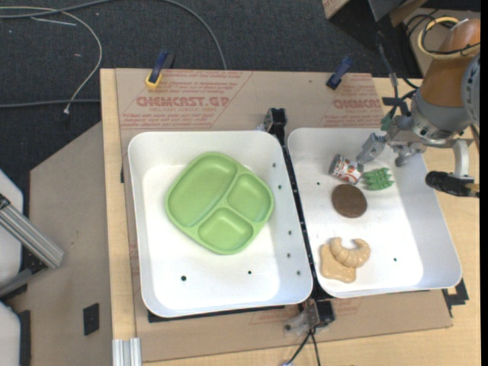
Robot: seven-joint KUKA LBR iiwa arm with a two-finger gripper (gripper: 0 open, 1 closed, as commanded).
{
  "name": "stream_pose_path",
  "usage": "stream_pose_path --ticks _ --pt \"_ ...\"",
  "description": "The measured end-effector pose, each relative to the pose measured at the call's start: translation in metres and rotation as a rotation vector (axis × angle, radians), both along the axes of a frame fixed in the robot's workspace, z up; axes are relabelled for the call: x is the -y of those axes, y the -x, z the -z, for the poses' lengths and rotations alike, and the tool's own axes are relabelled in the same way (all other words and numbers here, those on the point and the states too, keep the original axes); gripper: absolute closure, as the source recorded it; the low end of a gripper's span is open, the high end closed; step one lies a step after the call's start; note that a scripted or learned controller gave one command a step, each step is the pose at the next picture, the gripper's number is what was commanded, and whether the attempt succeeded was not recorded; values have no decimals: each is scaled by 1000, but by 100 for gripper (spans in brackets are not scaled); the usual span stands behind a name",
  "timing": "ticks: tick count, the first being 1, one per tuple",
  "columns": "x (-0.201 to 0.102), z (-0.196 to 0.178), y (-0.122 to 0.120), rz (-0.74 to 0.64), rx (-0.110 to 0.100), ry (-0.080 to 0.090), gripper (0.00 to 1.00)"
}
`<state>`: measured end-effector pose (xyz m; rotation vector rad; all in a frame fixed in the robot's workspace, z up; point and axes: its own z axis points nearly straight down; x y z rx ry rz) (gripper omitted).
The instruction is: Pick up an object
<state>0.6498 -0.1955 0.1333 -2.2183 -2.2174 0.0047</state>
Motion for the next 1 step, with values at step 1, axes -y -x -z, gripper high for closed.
stream_pose_path --ticks 1 --pt "1 15 -6 -2 27 8 0"
